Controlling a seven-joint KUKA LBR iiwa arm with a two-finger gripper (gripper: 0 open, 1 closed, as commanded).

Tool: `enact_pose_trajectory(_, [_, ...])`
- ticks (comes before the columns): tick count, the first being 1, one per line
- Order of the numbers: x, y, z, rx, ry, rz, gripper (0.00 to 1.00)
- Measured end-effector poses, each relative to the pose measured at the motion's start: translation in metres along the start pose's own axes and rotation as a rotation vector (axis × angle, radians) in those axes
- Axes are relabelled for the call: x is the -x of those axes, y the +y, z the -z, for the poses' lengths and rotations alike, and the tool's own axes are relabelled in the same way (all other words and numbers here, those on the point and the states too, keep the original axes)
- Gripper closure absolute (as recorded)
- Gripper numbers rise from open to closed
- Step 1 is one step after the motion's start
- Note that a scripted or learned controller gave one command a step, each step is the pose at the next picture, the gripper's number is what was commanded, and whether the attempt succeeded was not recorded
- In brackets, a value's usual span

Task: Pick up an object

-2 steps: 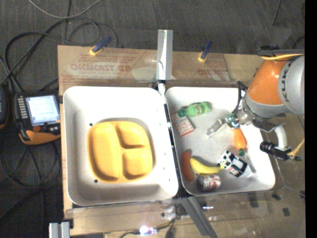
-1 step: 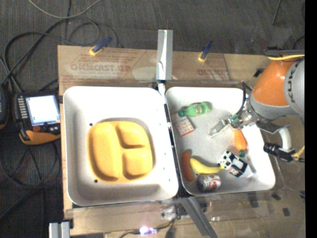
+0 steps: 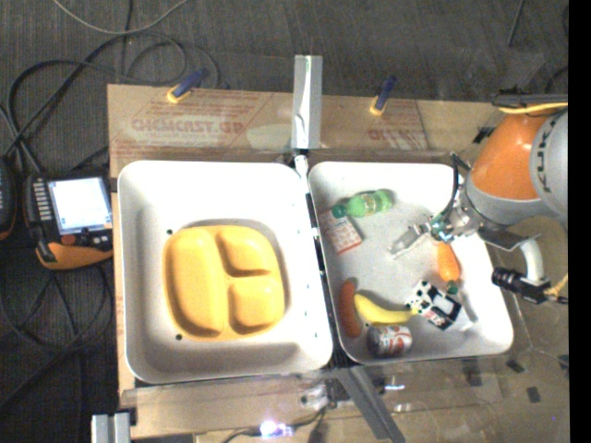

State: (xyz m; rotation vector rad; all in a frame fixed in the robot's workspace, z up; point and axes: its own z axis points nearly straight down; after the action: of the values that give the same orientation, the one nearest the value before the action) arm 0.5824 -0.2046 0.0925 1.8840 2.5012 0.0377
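Grey arm's gripper (image 3: 441,227) above right bin (image 3: 480,335), near its right edge | finger state: cannot tell | carrot (image 3: 448,263) just below | banana (image 3: 379,310) at front edge

The end effector (image 3: 420,234) hovers low inside the right shallow white bin (image 3: 480,340), near a small orange carrot-shaped toy (image 3: 448,264). Around it lie a green plastic bottle (image 3: 365,204), a yellow banana (image 3: 379,310) and a dented can (image 3: 390,341) (label unreadable). The left white bin (image 3: 138,340) holds a yellow compartment tray (image 3: 224,279).
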Motion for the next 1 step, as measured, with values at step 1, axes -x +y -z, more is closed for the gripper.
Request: enact_pose_trajectory(1, [-0.0038,-0.0173,0.001,0.0,0.001,-0.01,0.0])
